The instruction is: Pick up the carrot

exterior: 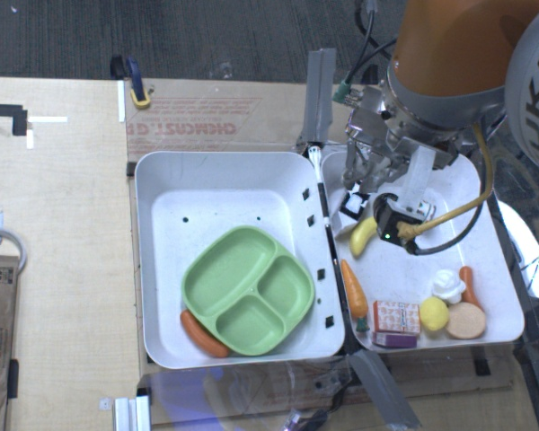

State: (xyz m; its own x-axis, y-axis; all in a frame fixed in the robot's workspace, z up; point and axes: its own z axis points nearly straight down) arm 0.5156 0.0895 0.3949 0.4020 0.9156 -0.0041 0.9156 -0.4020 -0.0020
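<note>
Looking down on the table from the one camera: the carrot (354, 291) lies in the right bin (506, 268), hard against its left wall, fat end toward the back, green tip toward the front edge. A yellow banana (363, 235) sits just behind it, a small red-and-white box (396, 317) just beside its tip. Further right: a lemon (434, 314), a white lump (447, 285), a tan round piece (467, 321), and a second slim orange piece (470, 282) near the right wall.

Left bin (162, 241) holds a green divided plate (248, 290) with a sausage (202, 334) touching its front-left edge.

The gripper (377, 191) hangs over the back of the right bin, well short of the carrot, wrapped in cables. Can't tell whether the jaws are apart or together; nothing visibly held.

My read: toy carrot, so light, rigid, smooth plastic, likely slippery, and tapered so it may squirt out. Best grip is across the thick middle, jaws closing across its width. The wall leaves little room for the left-hand finger.
</note>
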